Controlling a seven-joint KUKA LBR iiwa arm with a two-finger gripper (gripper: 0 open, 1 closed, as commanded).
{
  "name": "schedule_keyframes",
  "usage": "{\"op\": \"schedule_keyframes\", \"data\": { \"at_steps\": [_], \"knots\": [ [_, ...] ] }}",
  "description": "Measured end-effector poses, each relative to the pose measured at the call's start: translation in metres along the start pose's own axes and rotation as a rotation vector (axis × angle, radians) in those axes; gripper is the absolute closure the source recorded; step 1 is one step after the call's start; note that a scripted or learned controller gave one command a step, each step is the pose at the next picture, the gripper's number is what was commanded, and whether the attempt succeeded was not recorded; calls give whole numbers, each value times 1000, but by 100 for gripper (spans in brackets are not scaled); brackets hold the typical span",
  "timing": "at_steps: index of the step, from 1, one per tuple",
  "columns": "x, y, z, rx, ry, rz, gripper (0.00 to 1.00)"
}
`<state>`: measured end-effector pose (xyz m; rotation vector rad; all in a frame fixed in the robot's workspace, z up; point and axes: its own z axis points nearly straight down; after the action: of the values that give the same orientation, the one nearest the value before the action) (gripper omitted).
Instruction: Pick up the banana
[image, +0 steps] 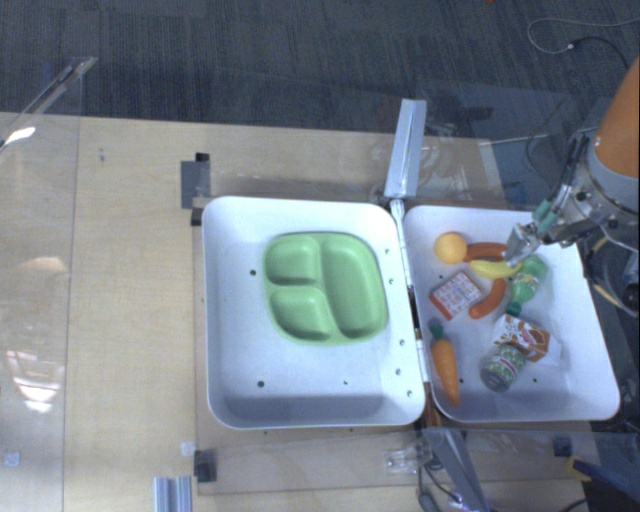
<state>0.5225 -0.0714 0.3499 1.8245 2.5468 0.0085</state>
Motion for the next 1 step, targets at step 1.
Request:
{"op": "schedule_keyframes", "data": {
  "at_steps": [1],
  "knots": [
    [45,0,31,3,2,31,100]
  ]
}}
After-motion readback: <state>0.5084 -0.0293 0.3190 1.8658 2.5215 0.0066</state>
